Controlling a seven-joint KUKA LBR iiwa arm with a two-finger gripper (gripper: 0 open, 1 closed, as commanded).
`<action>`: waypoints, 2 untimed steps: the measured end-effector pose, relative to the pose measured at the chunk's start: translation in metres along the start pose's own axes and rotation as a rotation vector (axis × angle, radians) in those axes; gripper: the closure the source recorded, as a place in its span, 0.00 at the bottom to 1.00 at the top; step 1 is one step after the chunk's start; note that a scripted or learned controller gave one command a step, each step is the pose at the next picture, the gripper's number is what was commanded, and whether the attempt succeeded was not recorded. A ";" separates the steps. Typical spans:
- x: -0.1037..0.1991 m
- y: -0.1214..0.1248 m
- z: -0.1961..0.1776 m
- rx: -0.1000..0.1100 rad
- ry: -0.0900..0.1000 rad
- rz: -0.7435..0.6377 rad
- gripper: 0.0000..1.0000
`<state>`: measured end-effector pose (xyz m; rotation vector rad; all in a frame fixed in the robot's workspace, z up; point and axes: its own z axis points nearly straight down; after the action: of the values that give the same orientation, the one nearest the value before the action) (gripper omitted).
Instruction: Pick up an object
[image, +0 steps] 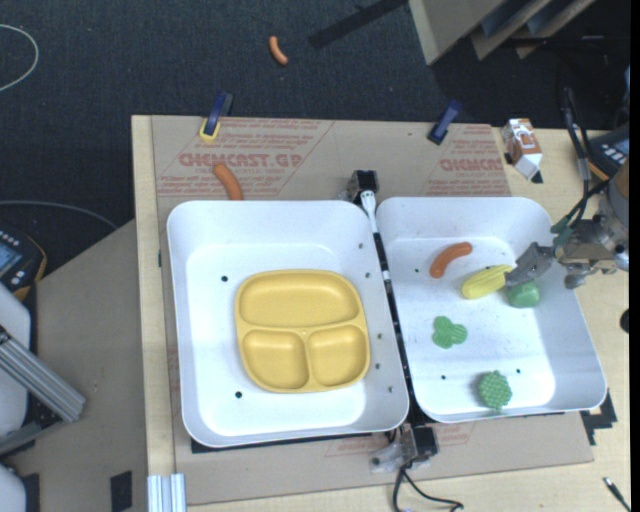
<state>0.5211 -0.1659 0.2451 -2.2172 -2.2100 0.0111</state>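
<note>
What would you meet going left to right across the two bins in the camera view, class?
Yellow tray → orange sausage → green clover piece → yellow corn → green bumpy piece → green piece by the hand.

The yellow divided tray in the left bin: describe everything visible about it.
The yellow tray looks like smooth moulded plastic, a rounded rectangle with three compartments: one wide one across the far side and two smaller ones side by side nearer the camera. It lies flat and right way up, roughly centred on the floor of the left white bin, slightly turned against the bin's edges. It holds no items, and only the bin floor touches it.
</note>
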 end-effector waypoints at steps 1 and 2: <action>0.000 0.002 -0.007 -0.013 -0.003 -0.003 0.00; 0.008 0.000 0.054 -0.005 0.000 -0.003 0.00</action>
<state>0.5200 -0.1576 0.1909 -2.2160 -2.2160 0.0052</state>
